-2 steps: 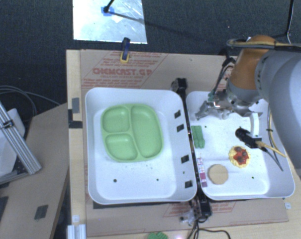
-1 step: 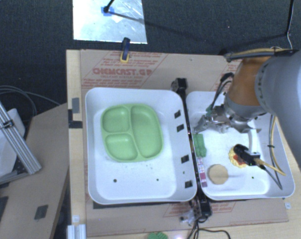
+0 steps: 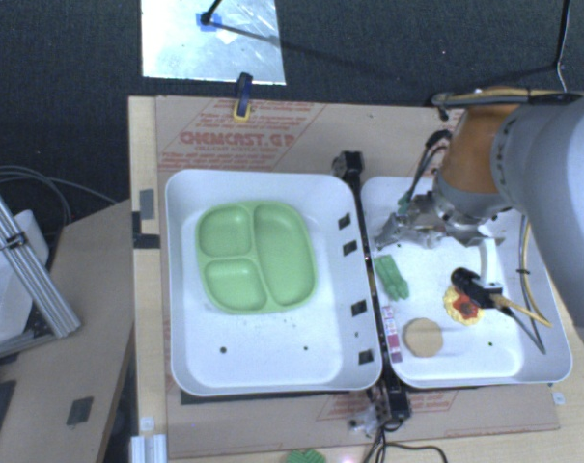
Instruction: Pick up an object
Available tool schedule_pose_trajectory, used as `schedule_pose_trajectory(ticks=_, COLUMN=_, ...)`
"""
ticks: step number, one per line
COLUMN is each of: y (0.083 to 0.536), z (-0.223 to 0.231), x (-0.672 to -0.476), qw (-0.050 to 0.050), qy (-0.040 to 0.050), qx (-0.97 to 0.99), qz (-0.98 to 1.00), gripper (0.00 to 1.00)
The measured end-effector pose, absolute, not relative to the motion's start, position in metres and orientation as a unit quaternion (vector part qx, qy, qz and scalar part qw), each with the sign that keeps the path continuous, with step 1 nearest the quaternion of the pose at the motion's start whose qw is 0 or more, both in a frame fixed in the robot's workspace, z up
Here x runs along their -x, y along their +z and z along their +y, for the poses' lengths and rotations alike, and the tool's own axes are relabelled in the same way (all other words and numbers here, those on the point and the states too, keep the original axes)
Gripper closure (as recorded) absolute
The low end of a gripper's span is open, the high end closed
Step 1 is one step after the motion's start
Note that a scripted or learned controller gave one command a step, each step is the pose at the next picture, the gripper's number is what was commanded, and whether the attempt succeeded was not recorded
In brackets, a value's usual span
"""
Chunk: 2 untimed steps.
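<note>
One end effector near green toy, right bin; opening indiscernible.

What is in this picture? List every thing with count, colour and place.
Left bin: one, white, left of centre.
Right bin: one, white, beside it.
Divided tray: one, pale green, in left bin.
Small lump: one, green, right bin's left side.
Disc: one, tan, right bin, front.
Small object: one, yellow and red, right bin, middle.
Cardboard: one, brown, under both bins.
Foil sheet: one, silver, picture's top.
Arm: one, grey and orange, from right.
Gripper: one, metallic, above right bin.
</note>
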<state>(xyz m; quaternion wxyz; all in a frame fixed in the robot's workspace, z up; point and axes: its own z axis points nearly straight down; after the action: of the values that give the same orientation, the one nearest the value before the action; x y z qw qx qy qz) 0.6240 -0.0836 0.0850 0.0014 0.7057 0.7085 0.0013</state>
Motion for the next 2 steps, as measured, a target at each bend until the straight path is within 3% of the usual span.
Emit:
schedule_pose_trajectory(ticks=1, y=0.084, z=-0.088, x=-0.578, qw=-0.001, qy=-0.0007, qx=-0.707, qz=0.707, gripper=0.0)
schedule_pose_trajectory(ticks=2, y=0.137, z=-0.158, x=-0.603, qw=0.005, qy=0.001, qx=-0.708, qz=0.706, gripper=0.0)
